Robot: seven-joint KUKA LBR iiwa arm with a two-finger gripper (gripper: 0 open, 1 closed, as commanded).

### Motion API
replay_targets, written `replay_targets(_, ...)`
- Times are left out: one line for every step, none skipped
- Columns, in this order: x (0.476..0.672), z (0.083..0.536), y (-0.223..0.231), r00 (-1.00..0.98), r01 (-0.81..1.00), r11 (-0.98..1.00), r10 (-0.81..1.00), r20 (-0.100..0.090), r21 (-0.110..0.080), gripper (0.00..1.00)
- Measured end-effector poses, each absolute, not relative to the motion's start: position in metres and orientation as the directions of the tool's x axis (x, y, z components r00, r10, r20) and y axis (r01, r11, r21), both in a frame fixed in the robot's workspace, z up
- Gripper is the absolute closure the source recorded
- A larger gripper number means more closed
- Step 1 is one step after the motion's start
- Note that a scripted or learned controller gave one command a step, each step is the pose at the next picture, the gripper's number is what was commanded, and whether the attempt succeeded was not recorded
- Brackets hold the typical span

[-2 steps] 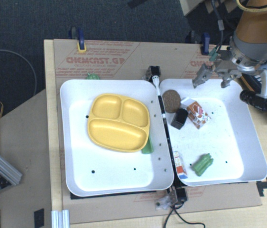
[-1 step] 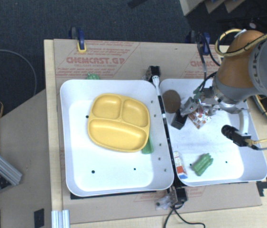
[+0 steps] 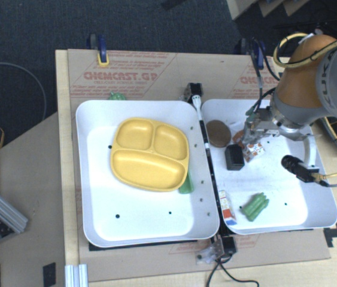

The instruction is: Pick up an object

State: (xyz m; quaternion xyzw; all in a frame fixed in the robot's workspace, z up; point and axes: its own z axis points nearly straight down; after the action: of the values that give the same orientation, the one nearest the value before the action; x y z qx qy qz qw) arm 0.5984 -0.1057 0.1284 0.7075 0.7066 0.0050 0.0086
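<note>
The green ridged object (image 3: 254, 206) lies in the right bin (image 3: 294, 217) toward 6 o'clock, its long axis running from 8 o'clock up to 2 o'clock, with bare white floor around it on most sides. It looks like soft moulded plastic, lumpy along its length. Just at its 9 o'clock, against the bin's wall, lies a small flat red-and-white packet (image 3: 225, 206). Toward 12 o'clock in that bin sit a round brown disc (image 3: 218, 133) and a dark blocky item (image 3: 234, 157), close together. The claw (image 3: 253, 145) hangs over the bin's upper middle, beside the dark item; whether it is clenched or released I cannot tell. The left bin (image 3: 96, 208) carries a yellow three-compartment tray (image 3: 150, 154), smooth and glossy, with a bit of green (image 3: 186, 185) peeking from under its 4 o'clock edge. Both bins rest on a pale board worktop (image 3: 72, 130).
</note>
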Motion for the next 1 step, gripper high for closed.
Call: replay_targets(0.5616, 0.1884, -0.0160, -0.009, 1.000, 0.009, 1.000, 0.003, 0.003, 1.00)
